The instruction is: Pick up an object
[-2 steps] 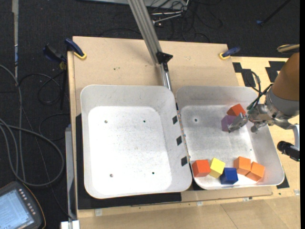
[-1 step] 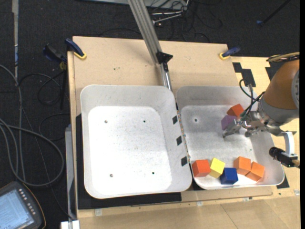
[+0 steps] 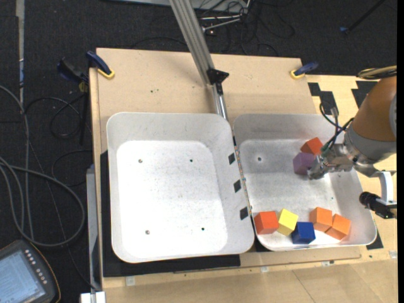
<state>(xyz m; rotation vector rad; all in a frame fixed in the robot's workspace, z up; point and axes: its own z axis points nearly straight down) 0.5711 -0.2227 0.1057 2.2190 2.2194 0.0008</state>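
Observation:
My gripper point(image 3: 317, 168) reaches into the right bin point(image 3: 278, 188) from the right edge, low over its upper right part. It sits right against a purple block point(image 3: 303, 163), with an orange block point(image 3: 311, 146) just behind it. The arm's body covers the gripper's end. Along the bin's front edge lie an orange-red block point(image 3: 266, 221), a yellow block point(image 3: 288, 221), a blue block point(image 3: 303, 232) and two orange blocks point(image 3: 322, 217) point(image 3: 340, 226).
The left bin point(image 3: 120, 188) stands beside the right one on the wooden bench. A metal pole point(image 3: 196, 40) slants down to the seam between the bins. Clamps point(image 3: 101, 65) point(image 3: 304, 70) sit on the bench's far corners.

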